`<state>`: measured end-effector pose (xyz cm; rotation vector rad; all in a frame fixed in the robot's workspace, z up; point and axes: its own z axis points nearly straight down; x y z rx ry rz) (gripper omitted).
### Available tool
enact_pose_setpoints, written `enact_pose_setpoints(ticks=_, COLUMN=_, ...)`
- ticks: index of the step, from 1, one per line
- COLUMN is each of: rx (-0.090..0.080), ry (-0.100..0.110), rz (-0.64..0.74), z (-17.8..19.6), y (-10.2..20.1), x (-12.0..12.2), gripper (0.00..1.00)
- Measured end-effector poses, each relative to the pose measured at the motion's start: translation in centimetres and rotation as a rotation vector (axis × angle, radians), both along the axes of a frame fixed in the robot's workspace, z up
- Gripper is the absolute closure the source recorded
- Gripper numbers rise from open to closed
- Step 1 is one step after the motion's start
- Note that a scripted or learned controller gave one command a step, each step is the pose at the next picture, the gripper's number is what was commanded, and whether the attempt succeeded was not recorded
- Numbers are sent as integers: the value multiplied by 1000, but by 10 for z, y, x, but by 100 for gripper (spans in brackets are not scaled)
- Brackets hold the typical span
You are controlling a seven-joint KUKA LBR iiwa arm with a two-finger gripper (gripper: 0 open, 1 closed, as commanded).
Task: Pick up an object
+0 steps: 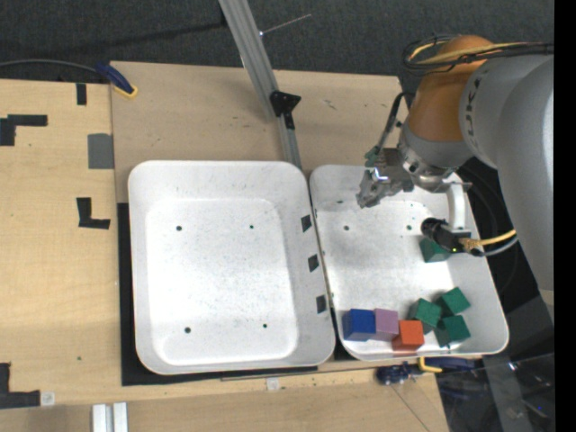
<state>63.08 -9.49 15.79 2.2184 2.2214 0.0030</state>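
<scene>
My gripper hangs over the far part of the right bin, its tip pointing down and left, with nothing visible between its tips. Along that bin's near edge lie a blue block, a lilac block and an orange block. Three green blocks cluster at the near right corner. Another green block sits by the right wall, just below a black cable end. All blocks lie well apart from the gripper.
The left bin stands beside the right one, joined by black clips. A slanted metal rail runs down to the bins' far edge. The grey arm with its orange band fills the upper right.
</scene>
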Motion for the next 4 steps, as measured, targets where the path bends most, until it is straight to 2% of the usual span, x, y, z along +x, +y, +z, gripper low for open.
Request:
enact_pose_setpoints(ticks=1, rx=-1, ry=-2, rz=0, z=50, y=-6, x=9, gripper=100)
enact_pose_setpoints(ticks=2, rx=-1, ry=-2, rz=0, z=102, y=-13, x=3, gripper=100)
enact_pose_setpoints(ticks=3, rx=1, ry=3, rz=3, z=105, y=30, x=-17, gripper=100)
enact_pose_setpoints(ticks=4, rx=2, ry=6, rz=5, z=91, y=84, x=-27, gripper=100)
